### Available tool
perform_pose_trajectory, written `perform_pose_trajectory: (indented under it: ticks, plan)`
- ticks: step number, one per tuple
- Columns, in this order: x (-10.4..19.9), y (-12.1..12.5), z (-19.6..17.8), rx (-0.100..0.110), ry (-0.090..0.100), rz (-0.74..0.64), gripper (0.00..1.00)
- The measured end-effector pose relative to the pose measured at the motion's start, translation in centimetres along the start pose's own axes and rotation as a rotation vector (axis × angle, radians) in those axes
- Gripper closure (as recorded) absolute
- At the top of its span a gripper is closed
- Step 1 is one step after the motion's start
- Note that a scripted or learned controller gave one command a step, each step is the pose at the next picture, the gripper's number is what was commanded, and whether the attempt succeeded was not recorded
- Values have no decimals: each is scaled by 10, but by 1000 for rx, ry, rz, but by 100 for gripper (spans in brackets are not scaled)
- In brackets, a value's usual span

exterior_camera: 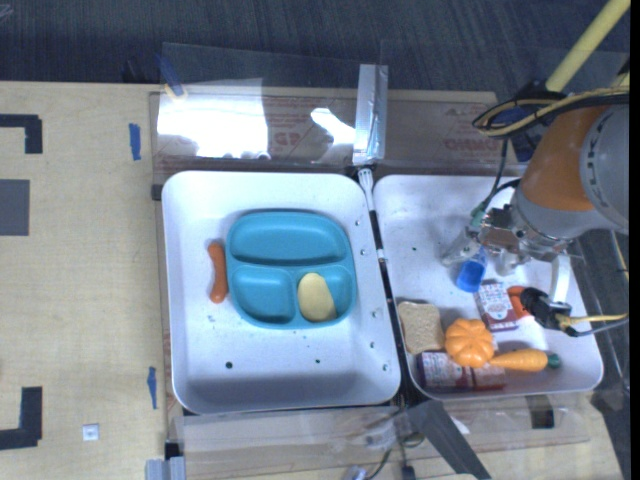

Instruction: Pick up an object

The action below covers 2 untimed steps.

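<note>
- The left bin (190, 298) has bare white floor along its near and far edges; a blue divided tray (275, 253) fills its middle.
- An orange sausage-shaped piece (217, 272) lies just beside the tray's left side, and a yellow potato shape (316, 297) sits in the tray's lower right compartment.
- The right bin (420, 218) is open across its upper left; its near edge is crowded: a tan bread slice (420, 325), a small orange pumpkin (469, 341), a carrot (520, 360) and a red-and-white packet (495, 303) sit close together.
- The gripper (490, 248) hangs low over the bin by a small blue object (470, 273). I cannot tell how it is set or whether it has hold of that object.
</note>
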<state>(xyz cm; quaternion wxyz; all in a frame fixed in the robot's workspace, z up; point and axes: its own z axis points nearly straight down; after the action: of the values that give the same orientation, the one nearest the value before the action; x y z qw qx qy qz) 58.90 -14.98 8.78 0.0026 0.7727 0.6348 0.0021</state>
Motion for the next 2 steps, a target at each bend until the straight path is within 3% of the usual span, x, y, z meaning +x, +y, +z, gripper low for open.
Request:
perform_pose_trajectory:
  ticks: [1, 2]
  plan:
    - [0, 1, -11, -4, 0, 2, 100]
    - [41, 39, -15, 4, 1, -66, 100]
